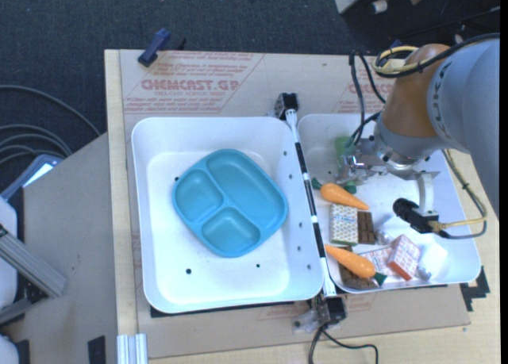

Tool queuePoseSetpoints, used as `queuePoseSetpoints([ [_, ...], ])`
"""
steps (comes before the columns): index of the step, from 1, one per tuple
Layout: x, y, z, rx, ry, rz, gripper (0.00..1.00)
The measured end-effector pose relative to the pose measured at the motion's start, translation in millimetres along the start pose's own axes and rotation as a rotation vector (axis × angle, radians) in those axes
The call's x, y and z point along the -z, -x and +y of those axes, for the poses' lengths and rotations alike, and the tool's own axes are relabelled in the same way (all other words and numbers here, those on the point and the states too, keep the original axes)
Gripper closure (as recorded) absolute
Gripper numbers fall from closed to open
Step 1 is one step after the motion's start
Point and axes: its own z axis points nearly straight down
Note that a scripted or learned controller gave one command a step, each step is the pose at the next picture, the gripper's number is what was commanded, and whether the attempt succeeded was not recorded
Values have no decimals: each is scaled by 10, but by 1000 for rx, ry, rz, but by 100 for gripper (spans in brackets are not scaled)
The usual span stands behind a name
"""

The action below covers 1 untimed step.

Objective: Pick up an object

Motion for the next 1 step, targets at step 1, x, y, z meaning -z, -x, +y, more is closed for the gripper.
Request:
queuePoseSetpoints([
  [1, 494, 171, -669, 0, 0, 1, 100],
])
